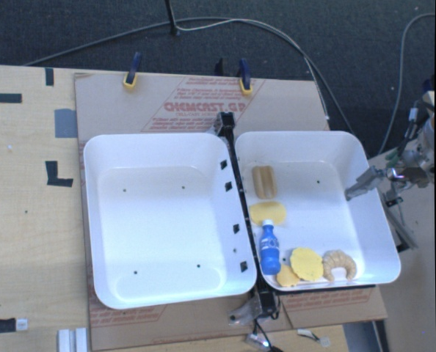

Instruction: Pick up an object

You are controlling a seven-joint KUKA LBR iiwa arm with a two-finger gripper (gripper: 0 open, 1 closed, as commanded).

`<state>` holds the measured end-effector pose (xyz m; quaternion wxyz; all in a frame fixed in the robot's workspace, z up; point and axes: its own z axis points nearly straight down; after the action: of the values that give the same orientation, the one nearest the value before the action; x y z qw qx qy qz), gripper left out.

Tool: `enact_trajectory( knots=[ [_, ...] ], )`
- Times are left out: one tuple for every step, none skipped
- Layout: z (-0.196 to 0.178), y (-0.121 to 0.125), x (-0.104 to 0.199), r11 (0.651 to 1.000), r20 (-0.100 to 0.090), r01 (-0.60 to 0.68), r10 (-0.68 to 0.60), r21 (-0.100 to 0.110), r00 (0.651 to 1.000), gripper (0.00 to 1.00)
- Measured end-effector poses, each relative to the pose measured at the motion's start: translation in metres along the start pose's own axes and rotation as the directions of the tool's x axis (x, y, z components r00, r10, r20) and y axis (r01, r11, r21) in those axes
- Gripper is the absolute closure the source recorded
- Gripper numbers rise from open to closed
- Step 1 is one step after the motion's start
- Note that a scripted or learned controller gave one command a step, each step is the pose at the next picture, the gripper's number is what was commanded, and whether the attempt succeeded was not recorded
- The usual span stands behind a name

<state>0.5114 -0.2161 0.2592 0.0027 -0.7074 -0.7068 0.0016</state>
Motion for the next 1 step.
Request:
enact_trajectory(
  knots=[
    [-0.0029, 0.0012, 0.0002, 1.0, 0.001, 0.001, -0.001, -0.006, 1.0, 0.0]
  ],
)
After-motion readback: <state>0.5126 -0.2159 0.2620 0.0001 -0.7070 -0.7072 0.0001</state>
